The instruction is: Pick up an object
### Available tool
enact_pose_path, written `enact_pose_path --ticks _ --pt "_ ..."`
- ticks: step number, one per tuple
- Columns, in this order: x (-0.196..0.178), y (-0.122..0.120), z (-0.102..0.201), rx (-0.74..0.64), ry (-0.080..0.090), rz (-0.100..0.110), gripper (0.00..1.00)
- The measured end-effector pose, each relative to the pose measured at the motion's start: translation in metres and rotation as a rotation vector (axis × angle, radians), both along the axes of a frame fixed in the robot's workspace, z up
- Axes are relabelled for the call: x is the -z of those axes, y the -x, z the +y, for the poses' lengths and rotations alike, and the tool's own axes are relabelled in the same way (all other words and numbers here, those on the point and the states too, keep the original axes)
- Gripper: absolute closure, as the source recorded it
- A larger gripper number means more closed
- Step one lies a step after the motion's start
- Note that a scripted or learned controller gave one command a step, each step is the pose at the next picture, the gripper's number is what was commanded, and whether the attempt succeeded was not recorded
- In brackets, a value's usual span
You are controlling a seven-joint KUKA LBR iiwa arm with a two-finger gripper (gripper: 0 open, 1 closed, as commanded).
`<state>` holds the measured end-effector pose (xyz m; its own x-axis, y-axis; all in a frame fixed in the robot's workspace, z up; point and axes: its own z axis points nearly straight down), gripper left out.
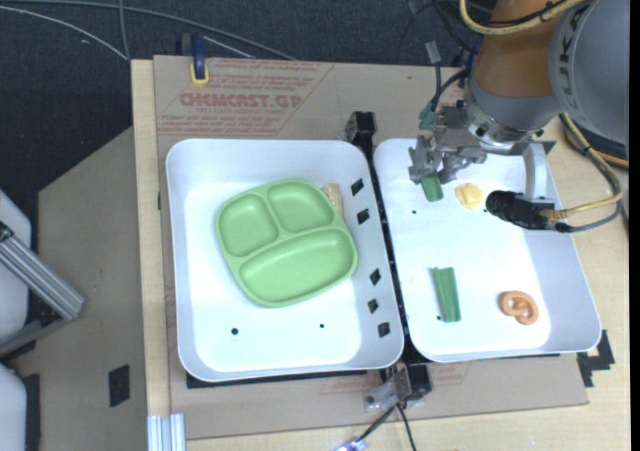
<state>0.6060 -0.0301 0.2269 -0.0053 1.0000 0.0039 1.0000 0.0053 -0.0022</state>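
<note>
My gripper (430, 176) hangs over the far left part of the right bin (560, 334). A small green block (432, 189) sticks out from between its fingertips, and the fingers are shut on it. A small yellow piece (468, 196) lies just to the right of the gripper. Nearer the front of that bin lie a longer green block (446, 294) and an orange pretzel-shaped piece (519, 307).
The left bin (190, 239) holds a green divided plate (287, 241), with a small tan piece (333, 198) at its far right edge. A black divider with clips (378, 239) runs between the bins. A black part of the arm (515, 207) reaches over the right bin.
</note>
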Motion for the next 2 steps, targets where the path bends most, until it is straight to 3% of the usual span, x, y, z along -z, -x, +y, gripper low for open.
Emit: enact_pose_path --ticks 2 --pt "-0.009 0.005 0.102 0.000 0.001 -0.003 1.00"
